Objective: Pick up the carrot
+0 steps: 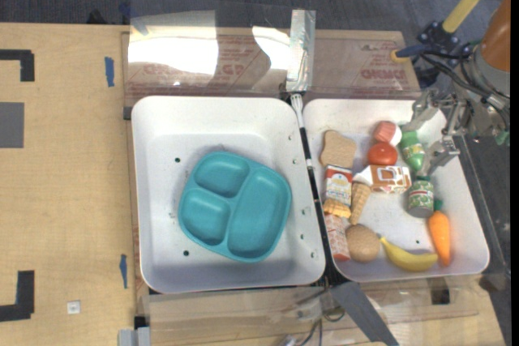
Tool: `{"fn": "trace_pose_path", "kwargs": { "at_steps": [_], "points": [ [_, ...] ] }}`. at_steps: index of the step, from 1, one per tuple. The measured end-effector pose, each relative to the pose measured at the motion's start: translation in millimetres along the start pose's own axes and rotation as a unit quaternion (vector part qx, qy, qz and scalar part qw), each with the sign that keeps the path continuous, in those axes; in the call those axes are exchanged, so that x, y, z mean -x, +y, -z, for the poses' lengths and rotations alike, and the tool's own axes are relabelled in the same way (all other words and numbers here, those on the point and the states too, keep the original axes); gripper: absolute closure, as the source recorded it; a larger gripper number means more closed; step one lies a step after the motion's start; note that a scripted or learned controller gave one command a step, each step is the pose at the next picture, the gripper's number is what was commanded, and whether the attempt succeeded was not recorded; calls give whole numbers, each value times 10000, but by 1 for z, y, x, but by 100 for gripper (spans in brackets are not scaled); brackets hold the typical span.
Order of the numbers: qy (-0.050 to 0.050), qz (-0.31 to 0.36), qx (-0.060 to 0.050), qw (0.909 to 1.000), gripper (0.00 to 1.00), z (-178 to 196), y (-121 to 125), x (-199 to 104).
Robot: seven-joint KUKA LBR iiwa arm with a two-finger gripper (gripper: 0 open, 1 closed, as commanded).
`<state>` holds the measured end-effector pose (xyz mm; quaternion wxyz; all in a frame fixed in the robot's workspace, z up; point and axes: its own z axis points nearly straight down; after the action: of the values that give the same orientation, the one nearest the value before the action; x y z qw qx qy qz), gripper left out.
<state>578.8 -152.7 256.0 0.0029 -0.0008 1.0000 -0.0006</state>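
Note:
The orange carrot [439, 235] lies in the right bin [474, 255] near its front right corner, pointing toward the front edge, with its green top next to a green can [420, 197]. A yellow banana [409, 255] touches the carrot's lower left side. My gripper [434, 132] hovers over the bin's back right part, well behind the carrot and above a green bottle [412, 150]. Its fingers stand apart, open, with nothing between them.
Several toy foods crowd the right bin: bread slice [338, 148], tomato [383, 152], juice carton [391, 178], ice cream cone [358, 202], potato [363, 242]. In the left bin [154, 134] sits a teal divided plate [235, 205].

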Motion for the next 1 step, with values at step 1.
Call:
{"fn": "trace_pose_path", "kwargs": {
  "at_steps": [1],
  "points": [
    [26, 1559, 15, 9878, 0, -91, -71, -69]
  ]
}}
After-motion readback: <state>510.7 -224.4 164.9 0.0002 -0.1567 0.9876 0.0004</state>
